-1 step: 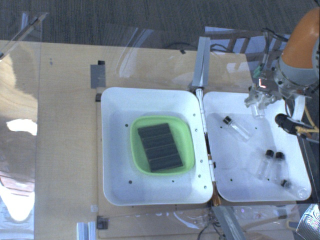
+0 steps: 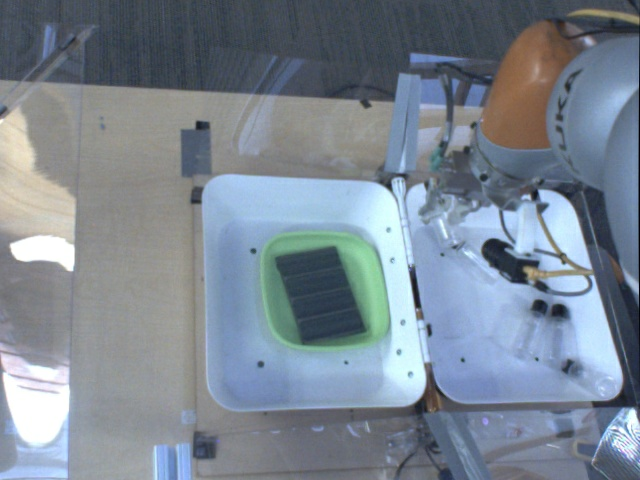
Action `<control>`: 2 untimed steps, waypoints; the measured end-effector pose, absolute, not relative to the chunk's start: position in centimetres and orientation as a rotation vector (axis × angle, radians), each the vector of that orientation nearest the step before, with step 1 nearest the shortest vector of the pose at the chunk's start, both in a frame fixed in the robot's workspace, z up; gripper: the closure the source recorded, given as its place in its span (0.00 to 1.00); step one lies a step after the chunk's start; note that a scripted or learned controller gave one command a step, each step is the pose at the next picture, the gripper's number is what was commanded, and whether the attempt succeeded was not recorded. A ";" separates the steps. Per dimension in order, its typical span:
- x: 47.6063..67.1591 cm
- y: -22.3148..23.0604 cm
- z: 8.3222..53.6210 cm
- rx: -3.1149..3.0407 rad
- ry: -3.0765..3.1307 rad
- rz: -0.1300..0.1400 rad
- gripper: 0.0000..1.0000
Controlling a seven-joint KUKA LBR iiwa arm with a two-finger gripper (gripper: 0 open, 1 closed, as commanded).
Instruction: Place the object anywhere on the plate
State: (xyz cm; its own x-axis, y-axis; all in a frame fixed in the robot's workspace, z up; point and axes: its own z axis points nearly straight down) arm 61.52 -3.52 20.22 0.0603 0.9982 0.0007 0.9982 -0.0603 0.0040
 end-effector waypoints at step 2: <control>56.4 3.1 18.4 2.134 2.304 0.004 0.00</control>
State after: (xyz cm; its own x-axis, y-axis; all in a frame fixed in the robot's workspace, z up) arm 56.41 3.11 18.45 -0.0764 0.9971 0.0008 0.9971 0.0764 0.0027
